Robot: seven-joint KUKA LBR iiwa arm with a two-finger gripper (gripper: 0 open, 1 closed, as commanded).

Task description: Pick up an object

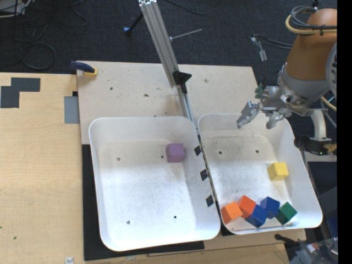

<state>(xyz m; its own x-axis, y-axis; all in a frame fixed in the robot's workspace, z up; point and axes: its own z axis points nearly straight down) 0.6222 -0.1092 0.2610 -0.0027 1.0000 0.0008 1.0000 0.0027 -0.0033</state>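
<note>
1. The gripper [260, 117] hangs above the far edge of the right bin [300, 164], at the end of the grey arm [308, 54] that comes in from the right with its orange band above the wrist.
2. Its two fingers [246, 116] are spread apart, with nothing between them.
3. A yellow cube [278, 171] lies alone in the right bin, close to the right wall and well apart from the gripper.
4. At the near end of the right bin sits a tight cluster: two orange blocks [238, 208], two blue blocks [263, 210] and a green block [286, 212], touching or almost touching one another.
5. A purple cube [175, 152] rests in the left bin [110, 202], toward its far right part, near the divide between the bins.
6. A slanted aluminium bar [160, 34] rises from between the bins toward the top of the view.
7. Small black clips [204, 174] line the edge where the two bins meet.
</note>
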